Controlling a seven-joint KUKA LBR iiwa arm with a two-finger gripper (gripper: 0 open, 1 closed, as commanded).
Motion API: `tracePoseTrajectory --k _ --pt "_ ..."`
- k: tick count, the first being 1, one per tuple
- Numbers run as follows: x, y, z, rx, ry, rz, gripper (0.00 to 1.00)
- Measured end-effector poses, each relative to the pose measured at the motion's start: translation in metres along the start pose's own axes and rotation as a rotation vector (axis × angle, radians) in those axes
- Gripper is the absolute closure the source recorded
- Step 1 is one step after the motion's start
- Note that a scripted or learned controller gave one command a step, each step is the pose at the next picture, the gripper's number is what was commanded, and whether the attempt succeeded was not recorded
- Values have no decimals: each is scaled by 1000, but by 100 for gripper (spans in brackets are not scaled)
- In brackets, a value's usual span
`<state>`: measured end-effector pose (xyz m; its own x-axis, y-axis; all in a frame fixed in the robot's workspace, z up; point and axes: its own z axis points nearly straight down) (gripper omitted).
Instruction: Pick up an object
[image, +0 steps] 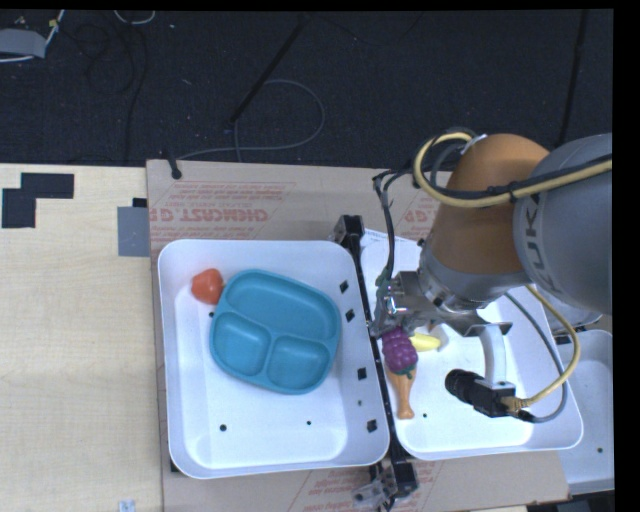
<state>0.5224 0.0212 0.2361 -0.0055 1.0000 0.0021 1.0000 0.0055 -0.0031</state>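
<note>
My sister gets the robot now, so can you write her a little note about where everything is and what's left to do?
End effector: low at the left edge of the right bin, just above the toys; whether it is open or shut can't be seen.
Right bin: purple grape bunch, yellow piece beside it, orange stick-shaped toy below the grapes.
Left bin: blue divided plate, small orange-red toy at its upper-left corner.
Done: arm reached the toys.
Left: nothing visibly lifted yet; a grasp and lift remain, probably the grapes.
</note>
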Motion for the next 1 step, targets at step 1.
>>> tracePoseTrajectory --k 1 --pt "61 4 2 1 -1 0 100"
